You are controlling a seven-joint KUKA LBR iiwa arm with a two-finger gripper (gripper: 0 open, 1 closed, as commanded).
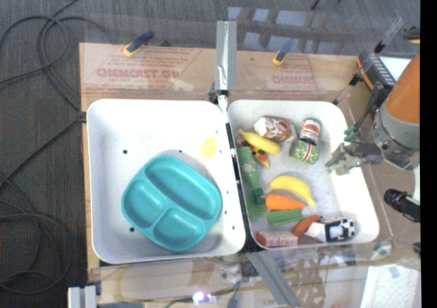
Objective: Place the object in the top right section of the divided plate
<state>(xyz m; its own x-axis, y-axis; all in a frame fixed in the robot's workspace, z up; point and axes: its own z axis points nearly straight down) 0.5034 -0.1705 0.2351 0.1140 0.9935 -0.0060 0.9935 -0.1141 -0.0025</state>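
The teal divided plate (172,201) lies in the left bin (109,136), toward its front. A small pale yellow object (209,147) rests on that bin's floor just beyond the plate's far right rim. My gripper (347,158) hangs over the right edge of the right bin (334,112), beside a green can (304,151). I see nothing in it. The right bin holds several toy foods: two bananas (258,141) (292,187), a carrot (283,202), a red can (311,129) and a brown packet (274,128).
A green bottle (248,167) lies along the right bin's left wall. A red box (276,238) and a black-and-white item (336,229) sit at its front. Clamps (138,42) (282,54) hold the board at the back. Cables run on the floor to the left.
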